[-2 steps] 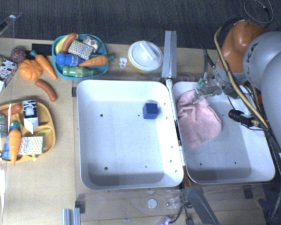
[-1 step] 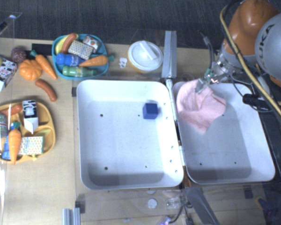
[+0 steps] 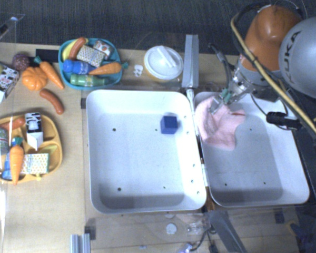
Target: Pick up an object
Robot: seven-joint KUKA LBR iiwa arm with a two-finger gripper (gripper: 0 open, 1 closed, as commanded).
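A pink cloth [image 3: 219, 124] lies crumpled in the upper left part of the right bin [image 3: 274, 188], partly draped against the bin's left wall. My gripper [image 3: 225, 100] is right at the cloth's top edge, touching it or just above it. A small blue cube [image 3: 169, 124] sits alone in the left bin [image 3: 126, 188], toward its upper right. The arm's orange band [image 3: 268, 25] and grey body rise at the top right.
A white lidded round container [image 3: 164, 63] stands behind the bins. A blue bowl [image 3: 89, 62] of toy food sits at the back left, a yellow tray [image 3: 26, 146] of toy food at the left, with loose toy carrots and a sausage between them.
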